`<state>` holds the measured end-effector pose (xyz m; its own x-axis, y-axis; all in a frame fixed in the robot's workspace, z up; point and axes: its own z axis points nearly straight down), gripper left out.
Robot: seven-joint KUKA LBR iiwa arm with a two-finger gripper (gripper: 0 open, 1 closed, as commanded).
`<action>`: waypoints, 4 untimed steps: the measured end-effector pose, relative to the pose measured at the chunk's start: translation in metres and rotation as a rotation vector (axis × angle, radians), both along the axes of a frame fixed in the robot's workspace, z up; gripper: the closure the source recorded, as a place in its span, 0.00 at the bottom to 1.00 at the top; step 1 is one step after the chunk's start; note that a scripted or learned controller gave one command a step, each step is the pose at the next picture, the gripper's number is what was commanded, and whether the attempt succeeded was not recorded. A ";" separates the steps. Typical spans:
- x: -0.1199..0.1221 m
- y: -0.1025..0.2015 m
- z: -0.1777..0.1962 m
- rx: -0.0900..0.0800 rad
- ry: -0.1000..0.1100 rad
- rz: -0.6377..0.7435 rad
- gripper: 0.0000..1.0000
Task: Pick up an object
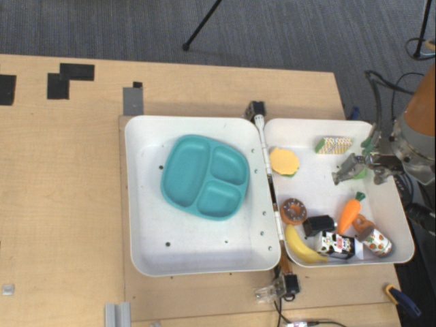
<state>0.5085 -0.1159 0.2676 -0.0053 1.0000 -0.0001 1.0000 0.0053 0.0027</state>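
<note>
Grey KUKA arm with orange band [421, 107] reached in from right; its two-finger metal gripper [351, 169] hung low, pointing left.

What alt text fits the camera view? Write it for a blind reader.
A robot hand hovers above the right white bin, which holds a carrot, a banana, a yellow disc, a chocolate doughnut and small packets. The left white bin holds a teal divided plate.
</note>
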 end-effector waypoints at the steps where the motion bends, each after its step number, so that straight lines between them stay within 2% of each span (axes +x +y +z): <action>1: 0.002 -0.060 -0.102 0.000 0.003 -0.004 0.00; 2: -0.008 -0.057 -0.179 -0.004 -0.009 -0.004 0.00; 3: -0.005 -0.058 -0.168 -0.008 -0.016 -0.005 1.00; 4: 0.000 0.035 -0.121 0.002 0.000 0.001 1.00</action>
